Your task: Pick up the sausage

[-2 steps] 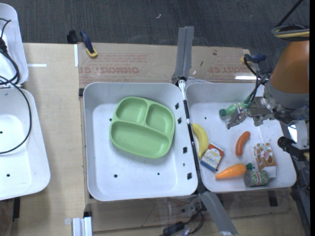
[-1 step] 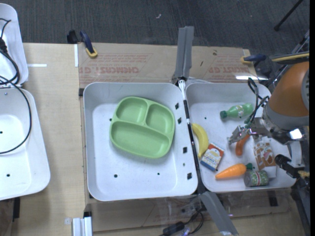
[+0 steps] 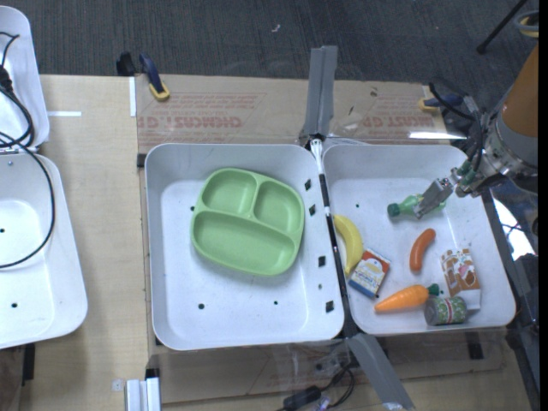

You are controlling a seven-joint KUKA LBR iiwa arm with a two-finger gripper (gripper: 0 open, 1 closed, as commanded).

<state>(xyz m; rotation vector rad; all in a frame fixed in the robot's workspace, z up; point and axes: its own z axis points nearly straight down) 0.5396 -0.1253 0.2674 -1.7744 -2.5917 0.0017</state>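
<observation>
The sausage (image 3: 421,249) is a short orange-red link lying at a slight tilt on the floor of the right bin (image 3: 377,174), right of centre. My gripper (image 3: 438,193) reaches in from the right and hangs over the bin's upper right part. It is above and slightly right of the sausage, apart from it. Its tip is right beside a small green bottle-like item (image 3: 404,206). Nothing shows as held.
The right bin also holds a banana (image 3: 347,240), a small snack box (image 3: 369,274), a carrot (image 3: 401,299), a can (image 3: 445,309) and a carton (image 3: 461,274). A green divided plate (image 3: 248,221) lies in the left bin (image 3: 171,255).
</observation>
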